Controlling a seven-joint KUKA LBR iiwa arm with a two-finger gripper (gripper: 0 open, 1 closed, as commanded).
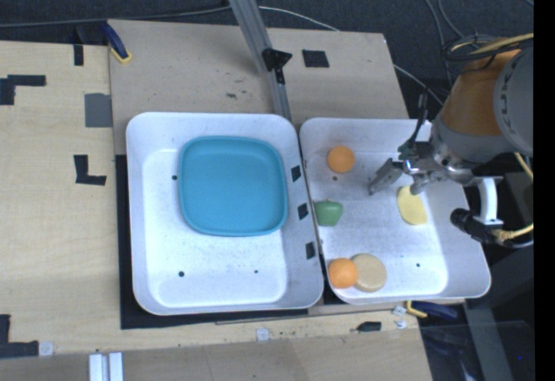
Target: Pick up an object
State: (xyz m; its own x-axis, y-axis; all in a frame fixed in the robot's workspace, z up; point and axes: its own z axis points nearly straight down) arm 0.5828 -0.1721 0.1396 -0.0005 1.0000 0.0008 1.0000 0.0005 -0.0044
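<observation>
the arm reaches in from the right, and the gripper sits low over the right bin, near its middle-right. one dark finger slants down and to the left, another shorter one points down toward the yellow object. the jaws look spread apart, with nothing between them.

the nearest thing to pick is that yellow object. it lies on the bin floor just beside the jaws, on the near side and slightly to the right of them, almost touching the shorter finger. its long axis runs roughly from far to near, tilted a little, so i judge a grip across its narrow width would suit it best.

other candidates lie further off. an orange ball rests to the left of the jaws, toward the far side of the bin. a green object sits against the left wall. another orange ball and a tan disc touch each other at the near edge, well apart from the jaws.

the left bin holds a blue plate, far from the arm. both bins rest on the table.
</observation>
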